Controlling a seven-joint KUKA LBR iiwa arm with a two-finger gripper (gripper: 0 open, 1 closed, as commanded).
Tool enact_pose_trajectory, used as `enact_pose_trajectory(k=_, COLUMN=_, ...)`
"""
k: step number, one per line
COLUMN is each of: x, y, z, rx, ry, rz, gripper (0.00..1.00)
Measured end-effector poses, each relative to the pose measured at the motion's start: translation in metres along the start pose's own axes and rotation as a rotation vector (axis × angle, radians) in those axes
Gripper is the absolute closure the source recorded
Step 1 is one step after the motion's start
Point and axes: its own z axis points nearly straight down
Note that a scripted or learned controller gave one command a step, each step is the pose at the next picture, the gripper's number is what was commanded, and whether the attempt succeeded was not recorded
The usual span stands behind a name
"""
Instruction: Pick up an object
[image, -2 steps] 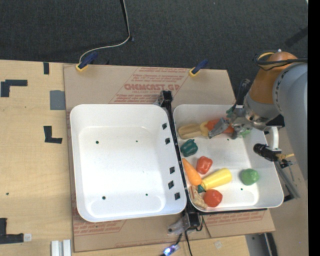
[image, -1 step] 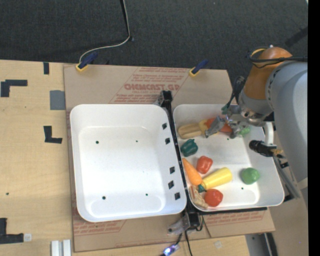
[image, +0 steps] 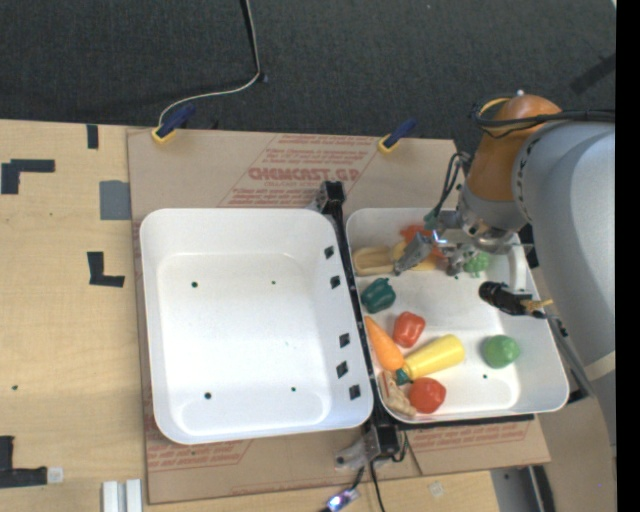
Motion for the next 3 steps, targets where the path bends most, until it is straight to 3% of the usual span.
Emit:
enact_pose_trajectory(k=1, x=-0.04, y=0.004, z=-0.001, rx=0.008, ry=0.045, rz=-0.009, gripper=0.0)
enact_pose_trajectory(k=2, x=0.003, y=0.003, z=-0.001, rx=-0.012, ry=0.006, rz=-0.006, gripper=0.0)
enact_pose_trajectory(k=3, x=0.003, y=0.004, z=-0.012, rx=-0.017, ry=0.005, rz=-0.007, gripper=1.0)
